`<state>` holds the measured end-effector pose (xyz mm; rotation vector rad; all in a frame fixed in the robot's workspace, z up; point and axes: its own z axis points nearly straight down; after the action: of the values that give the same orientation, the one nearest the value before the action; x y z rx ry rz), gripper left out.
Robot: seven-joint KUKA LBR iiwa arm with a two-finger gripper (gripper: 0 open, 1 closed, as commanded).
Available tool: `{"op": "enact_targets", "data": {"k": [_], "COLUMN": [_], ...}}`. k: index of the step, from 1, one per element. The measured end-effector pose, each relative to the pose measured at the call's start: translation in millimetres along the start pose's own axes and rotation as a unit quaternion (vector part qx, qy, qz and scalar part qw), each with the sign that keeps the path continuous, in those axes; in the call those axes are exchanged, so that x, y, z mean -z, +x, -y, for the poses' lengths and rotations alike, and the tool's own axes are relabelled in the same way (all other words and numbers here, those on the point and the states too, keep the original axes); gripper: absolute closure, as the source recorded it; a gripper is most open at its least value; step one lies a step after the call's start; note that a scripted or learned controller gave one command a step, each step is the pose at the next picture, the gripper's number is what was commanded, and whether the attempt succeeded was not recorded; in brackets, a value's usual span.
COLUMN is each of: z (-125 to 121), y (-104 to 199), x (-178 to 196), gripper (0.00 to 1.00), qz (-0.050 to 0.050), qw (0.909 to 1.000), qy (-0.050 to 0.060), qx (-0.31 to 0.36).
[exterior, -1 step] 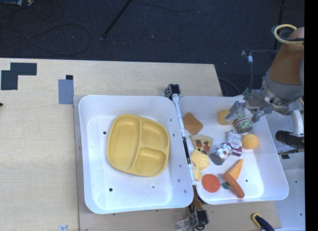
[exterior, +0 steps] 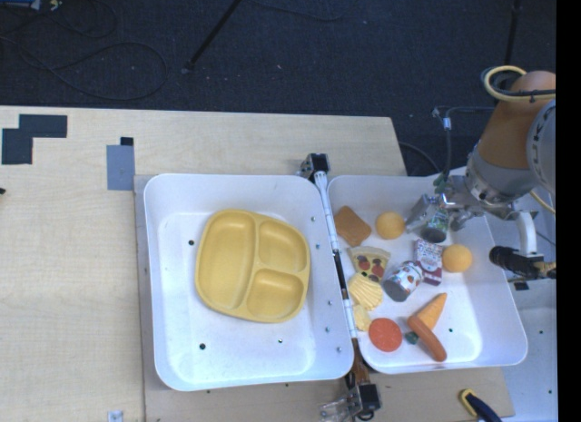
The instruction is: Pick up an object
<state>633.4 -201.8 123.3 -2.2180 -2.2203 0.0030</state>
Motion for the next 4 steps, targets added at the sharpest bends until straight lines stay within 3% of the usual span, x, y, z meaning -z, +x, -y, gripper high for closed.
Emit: {"op": "enact_targets", "data": {"k": [1, 2, 4], "z": [53.2, -11.0, -10.5], "y": [-11.7, 74.7, 30.6], "x": [-36.3, -36.6, -37.1], "gripper": [0.0, 0.0, 0.0], "qz": [0.0, -0.001, -0.001], "qw": [1.0, 1.0, 1.0], "qy": [0.0, -0.001, 0.001], "qx": [0.0, 0.0, 0.001]}}
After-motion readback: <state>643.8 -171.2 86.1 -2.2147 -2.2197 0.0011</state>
